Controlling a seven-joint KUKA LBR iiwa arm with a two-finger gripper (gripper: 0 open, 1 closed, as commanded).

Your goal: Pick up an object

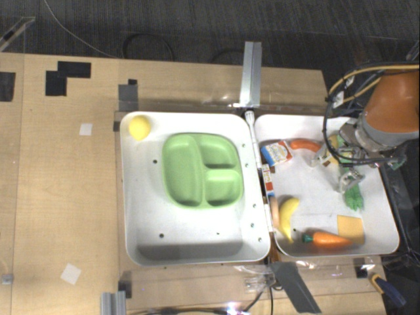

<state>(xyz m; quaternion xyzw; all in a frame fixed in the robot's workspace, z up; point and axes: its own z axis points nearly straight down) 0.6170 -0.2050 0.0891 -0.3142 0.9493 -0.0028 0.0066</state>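
My gripper hangs low over the right bin, near its right side, just above a small green item. Under the grey wrist and orange band the fingers are hard to make out. In the same bin lie a banana, a carrot along the front wall, a yellow-orange block, a blue and red packet and an orange-red sausage-like piece.
The left bin holds a green divided tray in its middle and a yellow lemon in its back left corner. A metal post stands behind the wall between the bins. Cables loop around my wrist.
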